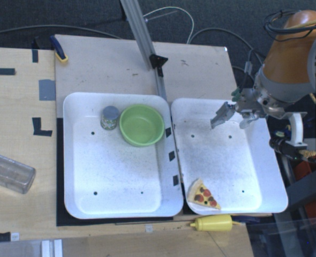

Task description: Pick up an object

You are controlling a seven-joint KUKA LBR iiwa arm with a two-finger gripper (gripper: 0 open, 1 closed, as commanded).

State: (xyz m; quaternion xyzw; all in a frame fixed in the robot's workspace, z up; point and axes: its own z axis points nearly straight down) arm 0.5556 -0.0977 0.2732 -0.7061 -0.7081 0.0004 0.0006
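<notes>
Wooden bench (19, 90) with two white bins (72, 197), yellow bottle (212, 223), clear container (8, 171).

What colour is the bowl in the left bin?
The bowl is light green, seen clearly in the camera view, beside a small can.

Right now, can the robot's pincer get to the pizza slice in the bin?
Probably yes. The pincer hangs over the far end of the right bin, and the pizza slice lies flat in that bin's near left corner with bare floor between them. The bin's walls beside it could crowd a grasp.
</notes>
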